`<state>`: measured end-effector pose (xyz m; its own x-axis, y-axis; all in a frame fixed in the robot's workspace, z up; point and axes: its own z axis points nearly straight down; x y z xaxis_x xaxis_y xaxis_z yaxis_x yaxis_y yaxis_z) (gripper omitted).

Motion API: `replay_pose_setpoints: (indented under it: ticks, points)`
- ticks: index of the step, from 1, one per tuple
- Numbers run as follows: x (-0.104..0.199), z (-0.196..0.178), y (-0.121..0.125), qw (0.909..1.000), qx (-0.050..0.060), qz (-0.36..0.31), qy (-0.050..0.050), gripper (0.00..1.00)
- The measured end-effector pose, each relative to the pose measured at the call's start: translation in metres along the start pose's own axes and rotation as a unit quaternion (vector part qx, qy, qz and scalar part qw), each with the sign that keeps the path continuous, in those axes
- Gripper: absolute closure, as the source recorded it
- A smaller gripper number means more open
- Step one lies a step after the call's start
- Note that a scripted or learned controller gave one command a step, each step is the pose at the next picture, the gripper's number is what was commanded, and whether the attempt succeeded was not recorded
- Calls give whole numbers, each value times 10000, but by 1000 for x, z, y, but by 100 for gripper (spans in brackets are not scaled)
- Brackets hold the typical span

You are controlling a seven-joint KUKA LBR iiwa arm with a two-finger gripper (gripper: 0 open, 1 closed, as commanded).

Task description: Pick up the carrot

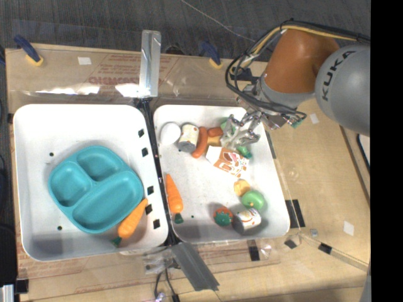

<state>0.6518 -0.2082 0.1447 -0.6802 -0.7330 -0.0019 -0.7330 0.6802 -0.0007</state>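
Two carrots are in view. One orange carrot lies along the left wall of the right bin, its green stub pointing to the front. A second carrot rests in the left bin, leaning on the front right rim of a teal divided plate. My gripper hangs over the back right part of the right bin, above a small pile of toy food. It is well apart from both carrots, and nothing shows in its grasp.
The right bin also holds a white egg, a grey can, an orange sausage, a printed carton, a green apple, a red-green fruit and a small tin.
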Motion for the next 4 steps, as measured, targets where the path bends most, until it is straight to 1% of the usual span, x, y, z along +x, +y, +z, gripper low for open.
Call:
replay_pose_setpoints:
  ticks: [1, 2, 3, 4]
  points:
    - [-61, -32, 71, 9950, -7, -994, 0, 100]
    - [-56, -104, 61, 9741, 18, -2261, -7, 100]
    - [-70, -100, 57, 9507, 15, -3100, -9, 100]
    - [-61, -45, 175, 9493, -44, -3142, -1, 100]
